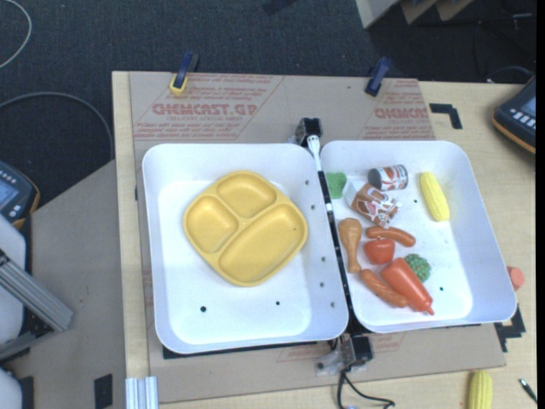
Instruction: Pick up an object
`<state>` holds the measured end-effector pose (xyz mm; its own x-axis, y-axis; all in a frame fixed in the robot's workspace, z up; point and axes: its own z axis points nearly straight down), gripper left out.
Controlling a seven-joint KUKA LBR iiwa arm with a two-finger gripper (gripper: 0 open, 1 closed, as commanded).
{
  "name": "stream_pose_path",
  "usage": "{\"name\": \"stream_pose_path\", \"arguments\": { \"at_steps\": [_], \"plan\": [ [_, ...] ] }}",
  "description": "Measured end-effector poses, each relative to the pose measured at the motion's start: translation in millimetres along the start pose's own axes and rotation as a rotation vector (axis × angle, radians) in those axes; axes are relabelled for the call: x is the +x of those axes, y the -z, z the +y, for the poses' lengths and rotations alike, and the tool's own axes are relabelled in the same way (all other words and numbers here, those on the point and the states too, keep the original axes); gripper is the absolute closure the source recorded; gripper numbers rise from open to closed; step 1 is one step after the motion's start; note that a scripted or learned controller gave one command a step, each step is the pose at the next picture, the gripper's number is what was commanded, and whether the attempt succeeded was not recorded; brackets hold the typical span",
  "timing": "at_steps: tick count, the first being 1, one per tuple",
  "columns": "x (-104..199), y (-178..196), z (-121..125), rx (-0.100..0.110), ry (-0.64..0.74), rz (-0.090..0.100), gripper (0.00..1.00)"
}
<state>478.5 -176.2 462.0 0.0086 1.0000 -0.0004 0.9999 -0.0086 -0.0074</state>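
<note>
You have a yellow divided plate (246, 226) in the middle of the left bin (162, 254). In the right bin (477, 228), toy food clusters toward its left side: a corn cob (434, 196), tomato (380, 250), carrot (408, 285), drumstick (350, 239) and small can (388, 177).

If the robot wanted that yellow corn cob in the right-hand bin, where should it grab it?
Probably across the middle of the corn cob, coming straight down from above. It lies flat and lengthwise, apart from the other toys, with bare bin floor on both long sides, so fingers could likely close across its narrow width.
</note>
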Motion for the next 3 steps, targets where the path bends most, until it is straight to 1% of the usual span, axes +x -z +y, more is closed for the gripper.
{"name": "stream_pose_path", "arguments": {
  "at_steps": [1,2,3],
  "plan": [
    [-49.8,56.5,1.2,-0.015,0.007,-0.005,1.00],
    [-46.6,-96.5,0.8,0.008,0.008,0.006,1.00],
    [67.3,-187.2,10.7,0.003,0.020,0.006,1.00]
  ]
}}
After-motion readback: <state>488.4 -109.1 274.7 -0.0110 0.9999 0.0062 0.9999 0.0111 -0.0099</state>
